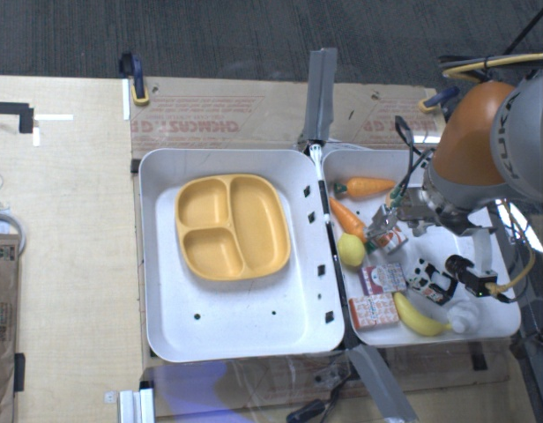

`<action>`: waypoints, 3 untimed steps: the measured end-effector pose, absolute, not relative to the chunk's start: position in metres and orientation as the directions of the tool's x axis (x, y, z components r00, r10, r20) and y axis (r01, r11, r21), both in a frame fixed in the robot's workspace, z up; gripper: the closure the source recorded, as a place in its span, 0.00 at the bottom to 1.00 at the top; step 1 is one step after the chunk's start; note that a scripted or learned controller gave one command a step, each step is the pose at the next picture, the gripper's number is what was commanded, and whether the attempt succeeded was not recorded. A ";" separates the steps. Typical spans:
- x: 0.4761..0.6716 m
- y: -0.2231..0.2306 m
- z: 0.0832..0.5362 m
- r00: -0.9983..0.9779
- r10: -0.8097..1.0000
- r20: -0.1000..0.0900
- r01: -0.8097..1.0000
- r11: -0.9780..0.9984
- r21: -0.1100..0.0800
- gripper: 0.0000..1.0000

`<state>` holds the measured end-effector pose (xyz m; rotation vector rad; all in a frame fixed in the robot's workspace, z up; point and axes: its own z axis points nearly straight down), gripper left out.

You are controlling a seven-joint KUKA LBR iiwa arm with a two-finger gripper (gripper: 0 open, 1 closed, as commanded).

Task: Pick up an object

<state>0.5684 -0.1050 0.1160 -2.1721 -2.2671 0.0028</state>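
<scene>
Reaching from the right, arm [483,139] bends low — tool [386,227] grip unclear — beside lemon [352,250].

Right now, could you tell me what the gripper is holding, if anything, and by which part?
It cannot be told: the gripper sits low among the right bin's clutter, beside a carrot.

Two white bins sit side by side: one [157,263] well to the left of the gripper [383,227], one [501,329] under it. The far bin holds one yellow divided plate [233,227]. Around the gripper lie two carrots [370,186] [345,216], one lemon [351,250], one banana [419,316] and two small red-and-white packets [383,279] [375,310].
</scene>
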 end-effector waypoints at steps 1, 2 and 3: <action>0.607 -0.145 0.091 -0.028 1.000 -0.001 1.000 0.028 -0.001 0.00; 0.607 -0.145 0.100 -0.027 1.000 0.000 1.000 0.027 -0.002 1.00; 0.659 -0.062 0.192 -0.029 1.000 -0.001 1.000 0.029 0.000 1.00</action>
